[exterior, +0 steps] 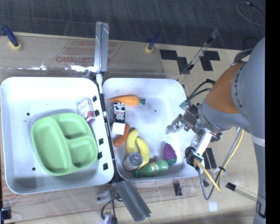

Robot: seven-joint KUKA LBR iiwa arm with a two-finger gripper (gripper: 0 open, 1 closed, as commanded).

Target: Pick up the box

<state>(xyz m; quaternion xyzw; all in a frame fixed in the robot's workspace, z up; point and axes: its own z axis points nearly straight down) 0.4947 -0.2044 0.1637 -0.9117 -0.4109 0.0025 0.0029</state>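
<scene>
Black-and-white box [119, 112] upright, long axis up-down in view, gripper [175, 126] state unclear

We see the gripper [177, 125] hovering at the right bin's [144, 84] right edge, well apart from the small black-and-white box [119, 112] standing near the carrot [125, 100], with a green tray [65, 143] in the left bin [14, 125].

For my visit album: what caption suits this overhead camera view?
Robot gripper hovers over right bin of toy food; small box near divider.
</scene>
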